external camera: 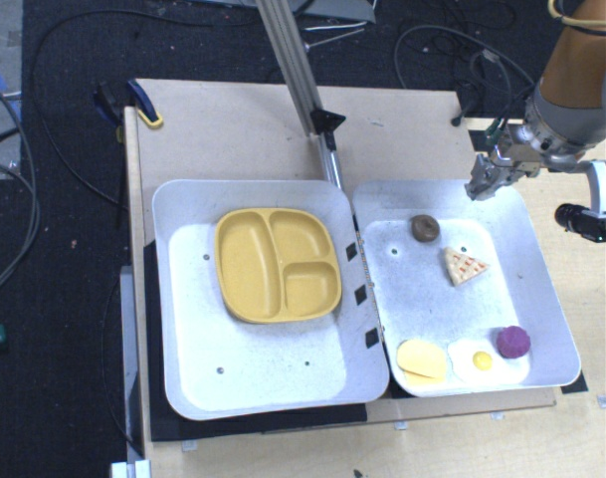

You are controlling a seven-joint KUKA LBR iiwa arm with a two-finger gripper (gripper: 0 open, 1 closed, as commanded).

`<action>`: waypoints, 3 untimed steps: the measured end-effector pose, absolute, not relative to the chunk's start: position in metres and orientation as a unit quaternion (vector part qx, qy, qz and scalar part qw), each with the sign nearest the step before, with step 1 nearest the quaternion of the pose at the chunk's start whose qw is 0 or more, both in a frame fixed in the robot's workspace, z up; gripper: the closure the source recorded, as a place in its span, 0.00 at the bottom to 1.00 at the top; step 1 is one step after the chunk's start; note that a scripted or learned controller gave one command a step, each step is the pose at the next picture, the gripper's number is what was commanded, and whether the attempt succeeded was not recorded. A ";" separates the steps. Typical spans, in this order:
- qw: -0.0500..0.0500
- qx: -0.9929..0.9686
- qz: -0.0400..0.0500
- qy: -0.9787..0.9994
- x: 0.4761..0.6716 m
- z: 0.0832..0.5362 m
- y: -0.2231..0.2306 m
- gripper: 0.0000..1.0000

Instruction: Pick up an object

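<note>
The gripper (485, 185) hangs over the far right corner of the right bin (541, 297), with nothing between its fingers; whether they are spread or closed I cannot tell at this size.

All the loose items lie in the right bin. A brown round piece (425, 229) sits near the bin's far edge, just inside of the gripper. A wedge-shaped slice (465, 267) lies a little nearer the middle. Along the near edge are a yellow oval piece (422, 358), a fried egg (481, 360) just beside it, and a purple ball (512, 342) close to the near right corner. The left bin (183, 366) carries a yellow divided plate (279, 264).

The step in hand looks like choosing a target and coming down on it. The brown round piece is the nearest and stands apart from its neighbours, so it seems the cleanest choice. The gripper should centre above it before descending, straddling it evenly. The three items at the near edge are crowded and sit by the bin wall, which could block a finger.
</note>
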State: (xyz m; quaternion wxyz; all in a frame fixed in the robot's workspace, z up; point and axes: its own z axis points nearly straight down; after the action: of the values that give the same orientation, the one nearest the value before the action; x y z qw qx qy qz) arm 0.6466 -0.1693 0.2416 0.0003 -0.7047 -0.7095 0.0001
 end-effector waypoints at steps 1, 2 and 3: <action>0.001 -0.704 0.000 -0.710 0.638 0.234 -0.116 1.00; 0.001 -0.704 -0.001 -0.710 0.648 0.227 -0.062 1.00; 0.001 -0.704 0.000 -0.710 0.641 0.221 -0.002 1.00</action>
State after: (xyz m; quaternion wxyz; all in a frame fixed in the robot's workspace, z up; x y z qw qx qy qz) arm 0.6412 -0.0024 0.2213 0.0010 -0.7041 -0.7101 0.0000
